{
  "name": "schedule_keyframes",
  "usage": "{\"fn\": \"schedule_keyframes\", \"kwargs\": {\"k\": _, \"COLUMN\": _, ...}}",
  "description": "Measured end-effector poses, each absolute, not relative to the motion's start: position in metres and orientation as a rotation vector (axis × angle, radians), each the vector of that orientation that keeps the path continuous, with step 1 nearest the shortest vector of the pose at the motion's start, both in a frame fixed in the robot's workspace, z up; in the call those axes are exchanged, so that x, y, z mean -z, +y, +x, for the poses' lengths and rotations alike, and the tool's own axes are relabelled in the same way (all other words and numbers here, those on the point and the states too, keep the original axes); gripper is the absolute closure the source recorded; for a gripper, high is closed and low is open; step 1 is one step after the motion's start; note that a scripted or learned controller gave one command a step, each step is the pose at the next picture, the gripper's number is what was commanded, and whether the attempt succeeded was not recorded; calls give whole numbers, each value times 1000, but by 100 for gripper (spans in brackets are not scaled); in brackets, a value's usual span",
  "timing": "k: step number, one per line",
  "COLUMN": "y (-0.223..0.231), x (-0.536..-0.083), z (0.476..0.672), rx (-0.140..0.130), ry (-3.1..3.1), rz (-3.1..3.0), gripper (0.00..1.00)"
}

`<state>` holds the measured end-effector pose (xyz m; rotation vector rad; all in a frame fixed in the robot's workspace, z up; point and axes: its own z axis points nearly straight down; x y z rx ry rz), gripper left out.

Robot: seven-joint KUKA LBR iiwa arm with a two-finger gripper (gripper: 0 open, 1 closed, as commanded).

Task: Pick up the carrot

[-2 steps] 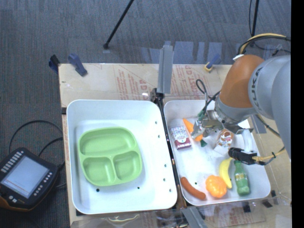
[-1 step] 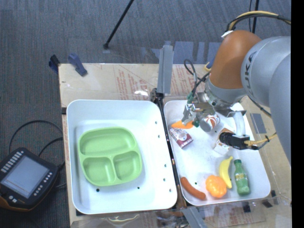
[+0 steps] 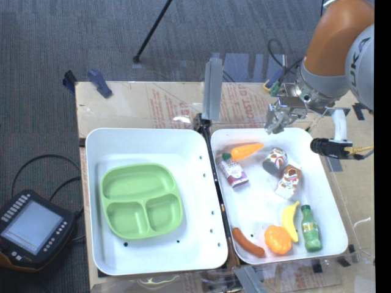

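Note:
The carrot is orange with a green top and lies at the far left of the right bin, near its back wall. My gripper hangs above the bin's back rim, a short way up and to the right of the carrot. Nothing shows between its fingers, and the view is too small to tell how they stand.
The right bin also holds a purple pouch, two small cartons, a banana, a green bottle, an orange pepper and a sausage. A green divided plate lies in the left bin.

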<state>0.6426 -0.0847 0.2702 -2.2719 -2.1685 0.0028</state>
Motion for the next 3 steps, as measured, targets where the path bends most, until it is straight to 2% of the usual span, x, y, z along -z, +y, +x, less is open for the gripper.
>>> {"fn": "schedule_keyframes", "kwargs": {"k": 1, "y": -86, "x": -128, "z": 643, "rx": -5, "ry": -2125, "rz": -2307, "gripper": 100}}
{"fn": "schedule_keyframes", "kwargs": {"k": 2, "y": -116, "x": -221, "z": 644, "rx": -1, "ry": -2433, "rz": -1986, "gripper": 100}}
{"fn": "schedule_keyframes", "kwargs": {"k": 3, "y": -116, "x": -221, "z": 645, "rx": -1, "ry": -2434, "rz": -1986, "gripper": 0}}
